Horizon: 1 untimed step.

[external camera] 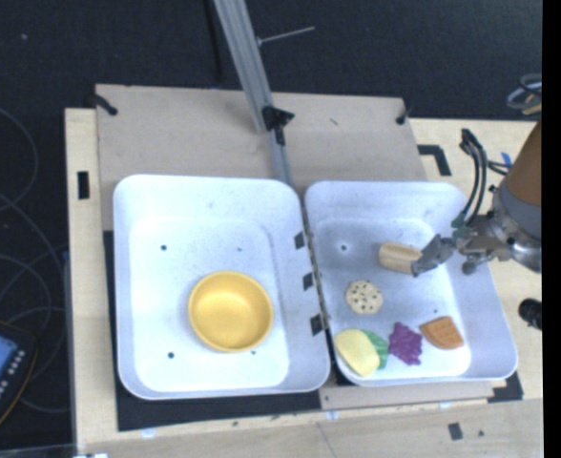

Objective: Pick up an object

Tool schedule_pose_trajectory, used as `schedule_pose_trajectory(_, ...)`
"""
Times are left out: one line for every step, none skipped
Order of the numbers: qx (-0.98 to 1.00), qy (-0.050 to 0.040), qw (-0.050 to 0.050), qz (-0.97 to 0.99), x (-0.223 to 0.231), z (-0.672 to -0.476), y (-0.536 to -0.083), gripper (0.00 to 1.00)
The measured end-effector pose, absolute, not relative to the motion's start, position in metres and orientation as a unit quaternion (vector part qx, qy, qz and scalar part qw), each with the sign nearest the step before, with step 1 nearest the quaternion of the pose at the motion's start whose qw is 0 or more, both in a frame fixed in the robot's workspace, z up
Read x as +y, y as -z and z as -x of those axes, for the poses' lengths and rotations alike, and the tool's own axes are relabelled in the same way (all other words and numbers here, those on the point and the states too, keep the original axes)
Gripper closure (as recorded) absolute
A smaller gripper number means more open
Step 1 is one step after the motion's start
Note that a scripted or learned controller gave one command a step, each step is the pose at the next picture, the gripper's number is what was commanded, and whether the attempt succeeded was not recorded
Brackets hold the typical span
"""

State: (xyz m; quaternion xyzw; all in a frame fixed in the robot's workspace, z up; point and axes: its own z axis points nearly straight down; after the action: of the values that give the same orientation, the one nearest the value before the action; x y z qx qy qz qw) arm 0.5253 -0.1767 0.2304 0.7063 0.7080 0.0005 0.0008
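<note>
In the camera view, two shallow white plastic bins sit side by side on a pale wooden bench. The left bin holds a round yellow bowl, upright, lying toward the near middle of the bin floor and well apart from the walls.

The right bin holds five small things. A tan, roll-shaped piece like a bread loaf lies in the far half of the bin, near the middle. Nearer the camera, a round beige cookie with dark specks lies apart from it. Along the near wall lie three more: a yellow-and-green corn-like toy in the near left corner, a purple bunch of toy grapes just beside it, and an orange-brown wedge-shaped piece a little further right.

The grey arm reaches in from the right, over the right bin's right wall. Its two-finger gripper points left, with a dark fingertip just beside the right end of the tan roll, touching it or nearly so. I cannot tell whether the gripper is wide or narrow from this angle, and nothing shows between the fingers.

A slanted grey metal rail runs from the top of the view down to the gap between the bins.
</note>
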Motion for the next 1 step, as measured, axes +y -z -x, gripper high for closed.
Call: schedule_pose_trajectory(0.708, -0.0007, 0.001, -0.707, -0.1768, -0.5253, -0.2305, 0.0)
